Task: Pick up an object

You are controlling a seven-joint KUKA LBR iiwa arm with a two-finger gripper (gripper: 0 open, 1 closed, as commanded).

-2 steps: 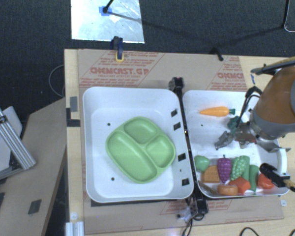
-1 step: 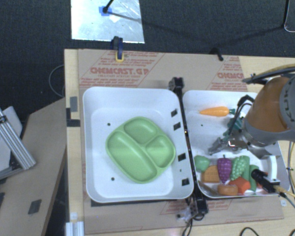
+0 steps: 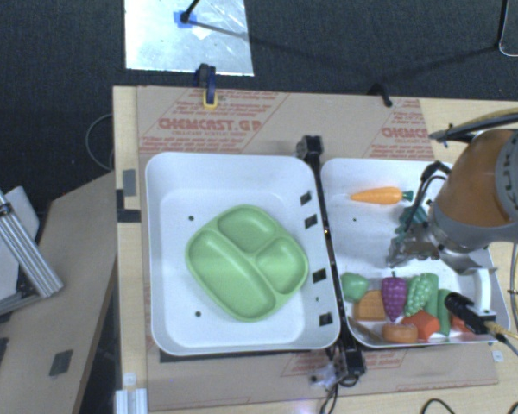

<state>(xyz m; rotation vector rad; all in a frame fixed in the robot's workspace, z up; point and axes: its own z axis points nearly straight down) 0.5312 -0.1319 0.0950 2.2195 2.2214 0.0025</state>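
The right bin (image 3: 363, 175) holds toy food. An orange carrot (image 3: 379, 196) lies alone near its far side. Along the near edge sit a green round piece (image 3: 355, 285), a yellow-orange piece (image 3: 370, 305), purple grapes (image 3: 394, 294), a green vegetable (image 3: 422, 291) and red-orange pieces (image 3: 412, 326). My gripper (image 3: 402, 253) hangs over the middle of this bin, just above the purple grapes. Nothing shows between its fingers.
The left bin (image 3: 168, 188) carries a green divided plate (image 3: 246, 261). A black divider (image 3: 321, 222) with clips runs between the two bins. The bench edge and cardboard sheet (image 3: 268, 119) lie behind them.
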